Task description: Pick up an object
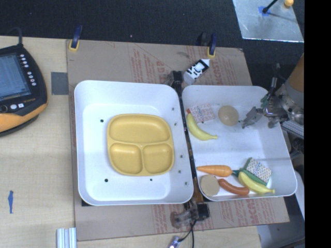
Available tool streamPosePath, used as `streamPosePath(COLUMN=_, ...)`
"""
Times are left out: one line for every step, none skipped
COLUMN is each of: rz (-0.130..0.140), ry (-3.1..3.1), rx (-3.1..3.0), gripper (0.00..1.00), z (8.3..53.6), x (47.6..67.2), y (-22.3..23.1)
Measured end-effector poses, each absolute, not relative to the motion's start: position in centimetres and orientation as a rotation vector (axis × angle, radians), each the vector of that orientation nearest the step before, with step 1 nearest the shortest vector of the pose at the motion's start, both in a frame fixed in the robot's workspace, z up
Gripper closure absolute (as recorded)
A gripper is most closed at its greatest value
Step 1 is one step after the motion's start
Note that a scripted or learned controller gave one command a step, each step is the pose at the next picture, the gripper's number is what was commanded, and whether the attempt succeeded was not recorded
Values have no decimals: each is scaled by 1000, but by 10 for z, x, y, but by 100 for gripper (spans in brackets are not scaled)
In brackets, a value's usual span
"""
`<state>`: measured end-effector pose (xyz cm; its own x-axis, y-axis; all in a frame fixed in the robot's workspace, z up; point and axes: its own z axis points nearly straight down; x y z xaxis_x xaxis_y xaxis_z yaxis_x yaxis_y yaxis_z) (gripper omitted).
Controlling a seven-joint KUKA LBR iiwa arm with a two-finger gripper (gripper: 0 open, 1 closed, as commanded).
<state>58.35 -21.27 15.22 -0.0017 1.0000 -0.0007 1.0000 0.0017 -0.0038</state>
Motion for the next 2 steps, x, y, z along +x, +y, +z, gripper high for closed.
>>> streamPosePath(rz=5, ry=-2225, rx=-2213, gripper=0, z=164, x=478, y=-171)
streamPosePath(rz=6, ry=-2225, rx=-2213, gripper=0, z=91, x=524, y=-209)
